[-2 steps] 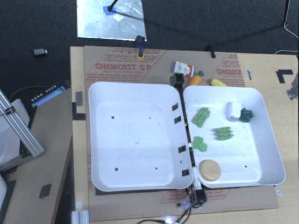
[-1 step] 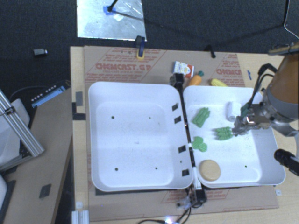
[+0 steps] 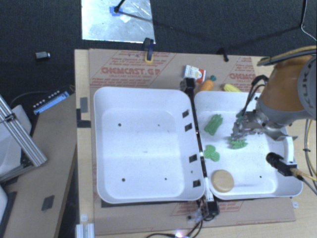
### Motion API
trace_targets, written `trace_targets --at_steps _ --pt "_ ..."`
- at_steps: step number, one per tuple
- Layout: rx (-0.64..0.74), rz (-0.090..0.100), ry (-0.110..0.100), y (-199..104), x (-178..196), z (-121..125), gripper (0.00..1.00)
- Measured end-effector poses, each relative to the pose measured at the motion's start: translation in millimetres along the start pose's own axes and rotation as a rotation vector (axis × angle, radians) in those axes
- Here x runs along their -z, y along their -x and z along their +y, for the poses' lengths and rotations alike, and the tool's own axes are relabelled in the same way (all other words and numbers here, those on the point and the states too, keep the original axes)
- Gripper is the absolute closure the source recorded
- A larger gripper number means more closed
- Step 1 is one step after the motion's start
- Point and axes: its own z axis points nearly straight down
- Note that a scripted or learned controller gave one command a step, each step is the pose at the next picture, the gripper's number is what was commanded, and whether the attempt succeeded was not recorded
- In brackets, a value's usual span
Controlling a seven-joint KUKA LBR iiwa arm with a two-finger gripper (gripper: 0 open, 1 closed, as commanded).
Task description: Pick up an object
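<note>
- The arm (image 3: 292,90) is cut off by the right edge of the picture.
- The gripper (image 3: 241,132) covers the upper part of a small green object (image 3: 238,144); contact between them cannot be judged.
- The fingers are too small and dark to read.

You've got bright, even overhead light w/ soft shadows. The two shallow white plastic bins (image 3: 143,148) look nearly washed out, the square silver foil sheet (image 3: 117,14) shows glare, and focus is slightly soft overall.
</note>
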Motion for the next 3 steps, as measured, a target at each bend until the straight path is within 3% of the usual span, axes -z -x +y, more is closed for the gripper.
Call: trace_targets --at_steps 1,2,3 --pt "0.007 0.0 0.016 -31 34 63 1.0" --pt "0.005 0.0 0.014 -44 33 118 1.0" --pt "0.004 -0.003 0.027 -36 208 115 1.0"
